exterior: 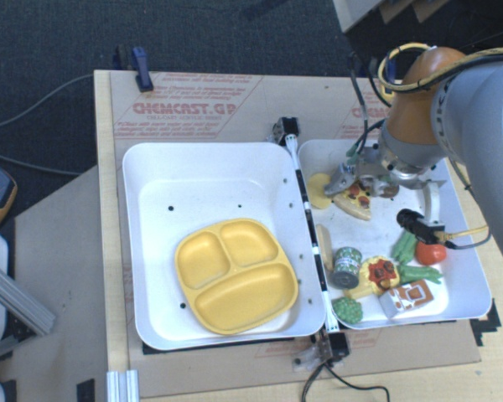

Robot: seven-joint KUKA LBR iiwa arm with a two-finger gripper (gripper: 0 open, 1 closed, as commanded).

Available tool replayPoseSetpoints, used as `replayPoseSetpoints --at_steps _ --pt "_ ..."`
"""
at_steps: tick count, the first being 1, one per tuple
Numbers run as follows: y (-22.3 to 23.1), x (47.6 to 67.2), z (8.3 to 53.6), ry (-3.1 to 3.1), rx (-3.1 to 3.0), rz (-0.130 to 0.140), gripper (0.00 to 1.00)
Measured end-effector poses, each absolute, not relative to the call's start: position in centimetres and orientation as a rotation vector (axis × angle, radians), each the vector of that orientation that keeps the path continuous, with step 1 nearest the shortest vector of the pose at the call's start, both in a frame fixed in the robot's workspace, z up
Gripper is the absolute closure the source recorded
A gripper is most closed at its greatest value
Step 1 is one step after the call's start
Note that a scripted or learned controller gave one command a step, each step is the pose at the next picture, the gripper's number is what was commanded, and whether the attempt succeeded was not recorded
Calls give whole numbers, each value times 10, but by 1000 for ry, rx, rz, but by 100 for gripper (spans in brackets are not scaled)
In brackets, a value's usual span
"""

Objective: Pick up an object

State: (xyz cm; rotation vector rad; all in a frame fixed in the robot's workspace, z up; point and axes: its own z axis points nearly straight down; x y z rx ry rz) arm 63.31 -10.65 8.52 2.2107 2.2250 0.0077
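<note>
The right bin [476,285] holds several toy foods. A pizza slice [357,207] lies near its back left, beside a pale yellow disc [319,192]. My gripper [362,181] hangs low directly over the back end of the pizza slice, under the grey wrist with its orange band [415,99]. Nearer the front are a small can [347,266], a broccoli piece [348,310], a yellow and red item [379,272], a small printed box [409,296], a green pepper [405,246] and a red tomato [431,254].
The left bin [151,167] holds a yellow divided plate [235,275]. A black clip [287,128] sits where the two bins meet at the back. A blue clamp [141,67] stands on the cardboard board behind the bins. The arm covers the right bin's back right corner.
</note>
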Motion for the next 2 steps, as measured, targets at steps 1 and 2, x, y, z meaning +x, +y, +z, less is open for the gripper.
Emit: replayPoseSetpoints --at_steps 1,2 --pt "-110 631 96 2219 2215 4 100" --pt "-110 631 95 2220 2216 2 0"
